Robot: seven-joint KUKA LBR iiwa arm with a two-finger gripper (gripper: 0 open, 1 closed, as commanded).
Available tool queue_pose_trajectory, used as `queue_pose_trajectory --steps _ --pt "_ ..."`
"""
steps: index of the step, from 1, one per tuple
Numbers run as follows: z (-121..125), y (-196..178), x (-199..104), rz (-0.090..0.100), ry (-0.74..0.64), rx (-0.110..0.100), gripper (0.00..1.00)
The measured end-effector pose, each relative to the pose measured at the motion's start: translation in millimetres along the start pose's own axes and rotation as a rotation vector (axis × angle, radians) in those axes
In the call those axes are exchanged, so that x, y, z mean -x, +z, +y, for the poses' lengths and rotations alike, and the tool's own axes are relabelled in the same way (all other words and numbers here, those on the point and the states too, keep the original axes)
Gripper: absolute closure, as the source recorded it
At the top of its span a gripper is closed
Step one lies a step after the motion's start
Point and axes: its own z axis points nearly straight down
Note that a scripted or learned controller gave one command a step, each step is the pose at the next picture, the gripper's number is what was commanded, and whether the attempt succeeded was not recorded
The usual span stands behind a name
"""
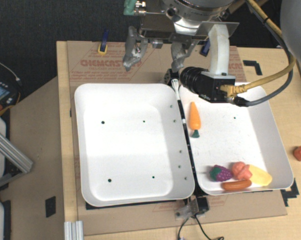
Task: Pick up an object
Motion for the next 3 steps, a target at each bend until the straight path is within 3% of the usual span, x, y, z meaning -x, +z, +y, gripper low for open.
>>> queue_pose_trajectory --steps 1,2,3 --pt "-11.3 -0.2 0.0 0.0 0.0 0.001 0.0" --pt "-2.6 0.3 -0.4 0.001 0.002 0.005 0.0" --pt "-26.1 0.0 -0.2 0.001 0.0 0.001 0.0"
